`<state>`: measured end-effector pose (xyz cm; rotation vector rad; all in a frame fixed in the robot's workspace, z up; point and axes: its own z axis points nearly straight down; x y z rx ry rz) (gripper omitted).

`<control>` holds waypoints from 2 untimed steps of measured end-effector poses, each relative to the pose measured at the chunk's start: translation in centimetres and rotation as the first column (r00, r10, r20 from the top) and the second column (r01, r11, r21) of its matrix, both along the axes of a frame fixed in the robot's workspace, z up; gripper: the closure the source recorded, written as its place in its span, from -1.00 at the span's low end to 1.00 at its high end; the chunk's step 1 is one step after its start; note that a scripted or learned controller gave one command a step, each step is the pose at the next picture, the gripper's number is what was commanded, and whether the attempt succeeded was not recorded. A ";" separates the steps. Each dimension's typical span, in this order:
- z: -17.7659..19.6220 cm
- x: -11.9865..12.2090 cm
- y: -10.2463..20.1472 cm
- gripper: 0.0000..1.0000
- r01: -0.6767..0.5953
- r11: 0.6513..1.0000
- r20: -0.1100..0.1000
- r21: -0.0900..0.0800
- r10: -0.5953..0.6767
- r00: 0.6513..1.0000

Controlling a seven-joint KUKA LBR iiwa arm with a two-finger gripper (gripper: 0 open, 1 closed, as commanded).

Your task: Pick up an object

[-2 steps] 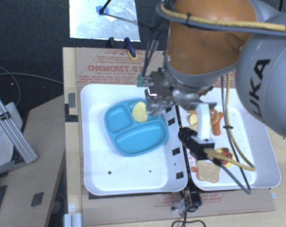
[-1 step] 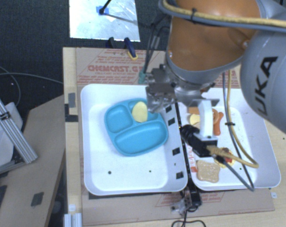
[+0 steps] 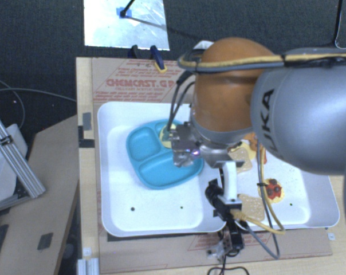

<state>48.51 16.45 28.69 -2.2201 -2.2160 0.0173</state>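
Grey arm (image 3: 287,119) overhangs two white bins (image 3: 121,211); left one holds blue divided plate (image 3: 153,156); grip unclear.

A blue divided plate (image 3: 153,156) lies flat in the left bin (image 3: 118,211), toward that bin's right half. It shows a rounded-square compartment at upper left and a larger one along the lower side; its right edge is covered by the arm. In the right bin (image 3: 316,213), partly hidden, lie a tan flat piece (image 3: 254,208) near the front wall, a small red and orange item (image 3: 272,190) just beyond it, and a pale tan piece (image 3: 242,156) farther back. Their exact shapes cannot be told.
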 end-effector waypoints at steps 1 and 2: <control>5.6 0.3 -6.1 1.00 0.003 1.000 0.018 0.005 -0.003 1.000; -5.7 6.2 -6.7 1.00 0.000 1.000 0.005 0.001 0.000 1.000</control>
